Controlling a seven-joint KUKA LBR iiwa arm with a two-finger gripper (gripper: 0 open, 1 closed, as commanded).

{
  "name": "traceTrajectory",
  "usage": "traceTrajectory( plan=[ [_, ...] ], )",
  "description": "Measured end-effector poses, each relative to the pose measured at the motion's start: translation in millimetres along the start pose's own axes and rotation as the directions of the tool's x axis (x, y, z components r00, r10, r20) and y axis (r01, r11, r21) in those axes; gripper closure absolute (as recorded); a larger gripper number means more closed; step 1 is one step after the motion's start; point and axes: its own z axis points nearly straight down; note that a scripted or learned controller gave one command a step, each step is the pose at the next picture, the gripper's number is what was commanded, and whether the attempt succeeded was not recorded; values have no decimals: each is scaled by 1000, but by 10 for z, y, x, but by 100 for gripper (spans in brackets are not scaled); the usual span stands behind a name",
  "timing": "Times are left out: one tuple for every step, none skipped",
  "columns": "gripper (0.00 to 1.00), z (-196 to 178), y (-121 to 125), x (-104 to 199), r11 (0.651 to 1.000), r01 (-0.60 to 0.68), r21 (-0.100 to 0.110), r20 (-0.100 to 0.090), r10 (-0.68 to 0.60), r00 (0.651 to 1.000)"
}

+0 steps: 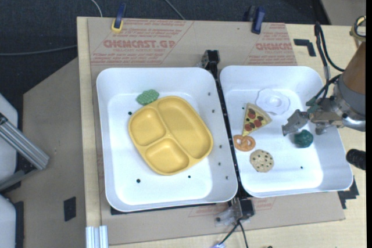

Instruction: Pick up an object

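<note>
A cookie (262, 160) is seen nearest in the right bin (325, 177), with a pretzel (244, 143) and a pizza slice (255, 119) beyond it. The tool (307, 122) is held low over the right bin, its fingers spread, with a dark green object (303, 138) just beneath them, ungripped. In the left bin (116, 183), a yellow divided plate (169, 134) is placed.

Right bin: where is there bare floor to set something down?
In the right bin, the front strip is free, below the cookie and the green object. The middle is crowded: pizza slice, pretzel, clear lid, with the pincer over the green object.
</note>
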Motion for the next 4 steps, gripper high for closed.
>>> traceTrajectory(
  plan=[
    [0,-72,29,7,1000,5,-15,3,-5,1000],
    [0,356,20,51,1000,4,-10,1,-4,1000],
    [0,792,-9,25,1000,3,-9,1,-3,1000],
    [0,1289,14,34,1000,3,-16,-1,-3,1000]
  ],
)
